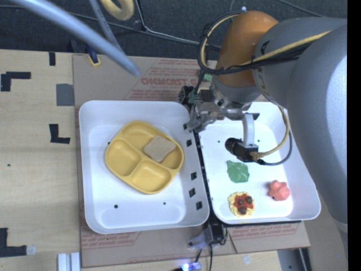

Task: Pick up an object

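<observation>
We see two white bins side by side on the counter (pixel 34 168), resting on a sheet of cardboard (pixel 163 82). The grey arm (pixel 307 61) reaches in from the right, its orange band (pixel 245 41) above the far edge of the right bin (pixel 265 171).

The end effector (pixel 194 119) hangs over the far left corner of the right bin, just at the rims where the two bins meet. Seen from above, it is masked by its own mount, so we cannot tell how far open it is or whether it has hold of anything.

The things to pick from lie in both bins. In the left bin (pixel 135 210) sits a yellow plate (pixel 127 151) with several compartments, turned at an angle to the bin walls. A slice of bread (pixel 159 148) lies flat on it, over the dividers on the plate's right side, near the end effector but apart from it.

In the right bin, a green piece (pixel 237 171) lies near the middle. A small pizza (pixel 241 203) with red and dark toppings lies just beside it, toward the near wall. A pink piece (pixel 278 190) lies to the right of both, close to the bin's right wall. All three are well apart from the end effector.
</observation>
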Controlling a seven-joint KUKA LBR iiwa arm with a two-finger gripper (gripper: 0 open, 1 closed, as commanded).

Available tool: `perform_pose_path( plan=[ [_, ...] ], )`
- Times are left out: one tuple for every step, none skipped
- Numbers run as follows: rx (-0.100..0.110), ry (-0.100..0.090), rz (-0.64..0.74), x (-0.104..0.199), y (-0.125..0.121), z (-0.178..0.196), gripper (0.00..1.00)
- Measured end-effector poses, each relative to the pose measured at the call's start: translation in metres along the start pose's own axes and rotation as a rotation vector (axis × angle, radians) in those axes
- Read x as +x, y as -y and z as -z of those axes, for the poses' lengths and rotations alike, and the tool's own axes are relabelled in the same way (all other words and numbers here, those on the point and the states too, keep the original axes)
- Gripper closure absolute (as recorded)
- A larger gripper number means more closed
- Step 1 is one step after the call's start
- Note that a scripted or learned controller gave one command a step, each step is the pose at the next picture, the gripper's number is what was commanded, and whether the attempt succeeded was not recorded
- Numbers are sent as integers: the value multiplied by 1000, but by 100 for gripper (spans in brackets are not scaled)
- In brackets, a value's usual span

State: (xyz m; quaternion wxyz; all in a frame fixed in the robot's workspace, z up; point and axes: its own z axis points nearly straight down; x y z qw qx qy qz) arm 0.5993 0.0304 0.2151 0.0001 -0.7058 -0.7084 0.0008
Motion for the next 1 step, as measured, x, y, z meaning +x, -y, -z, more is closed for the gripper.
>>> perform_pose_path(
  plan=[
    [-1, -1, 1, 51, -16, -7, 100]
  ],
)
